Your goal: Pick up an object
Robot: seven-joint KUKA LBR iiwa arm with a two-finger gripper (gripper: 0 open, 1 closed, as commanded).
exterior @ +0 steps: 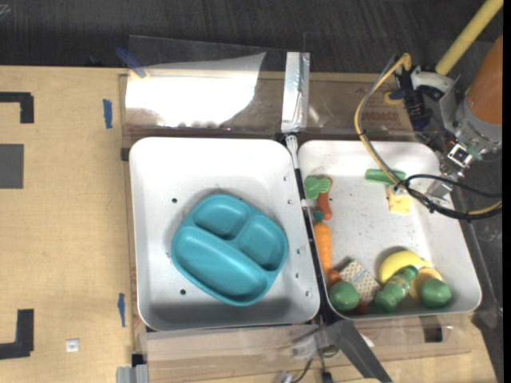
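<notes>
The right bin holds several toy foods. A green pod and a small yellow block lie near its far side. A green leafy piece and an orange carrot rest along its left wall. At the near end sit a yellow banana, a patterned cracker and three round green pieces. My gripper hangs over the bin's far right corner, to the right of the pod, with nothing seen in it.
The left bin carries a teal divided plate. Black and yellow cables loop over the right bin's far edge. A clear plastic sheet stands behind the left bin. Tan bench surface lies to the left.
</notes>
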